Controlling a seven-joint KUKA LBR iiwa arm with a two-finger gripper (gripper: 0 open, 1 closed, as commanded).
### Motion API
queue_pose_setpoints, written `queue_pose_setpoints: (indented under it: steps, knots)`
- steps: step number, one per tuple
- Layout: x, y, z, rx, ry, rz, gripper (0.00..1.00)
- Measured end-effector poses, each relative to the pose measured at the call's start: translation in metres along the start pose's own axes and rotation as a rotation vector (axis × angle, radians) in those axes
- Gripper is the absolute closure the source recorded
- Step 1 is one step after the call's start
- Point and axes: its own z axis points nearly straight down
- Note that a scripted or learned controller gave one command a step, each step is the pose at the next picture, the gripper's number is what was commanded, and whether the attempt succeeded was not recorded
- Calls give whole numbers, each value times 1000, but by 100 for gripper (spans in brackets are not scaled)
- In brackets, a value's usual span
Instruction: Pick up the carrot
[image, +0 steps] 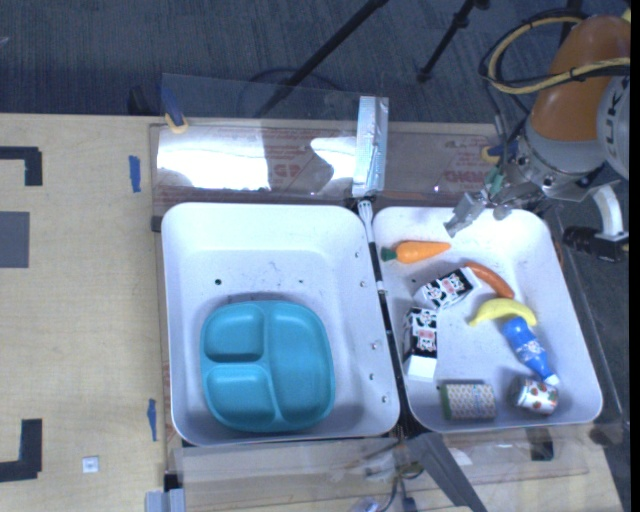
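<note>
Fingers (462, 217): can't tell if they're spread or pressed together, too small and blurred from up here; nothing visibly between them. Gripper (468, 214) hangs over the far edge of the right bin (580, 330), arm (575, 90) coming in from the right with the orange band above the wrist. Carrot (422, 252) lies in the far left part of that bin, near the divider, long axis roughly left-right, green end toward the left, just below and left of the gripper, apart from it. Step in hand, as I read it: line up and descend. To do it well I'd shift left and forward until centred over the thick orange part, turn the fingers across the carrot's width, not along it, and go down far enough to grab below the midline so it doesn't squirt out. Bin wall is close on the far side, watch clearance. Nearest neighbours are the black-and-white packet (446, 288) and the orange pepper (488, 277), both near but not touching the carrot as far as I can see. Same bin also holds a banana (502, 313), a blue bottle (524, 343), a second black-and-white packet (423, 332), a small can (468, 400) and a small cup (538, 397). Left bin (190, 240) holds a teal divided plate (268, 362), nothing on it.
</note>
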Motion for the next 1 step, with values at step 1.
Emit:
queue_pose_setpoints:
  steps: [1]
  knots:
    - [22,11,77,-14,-8,69,0]
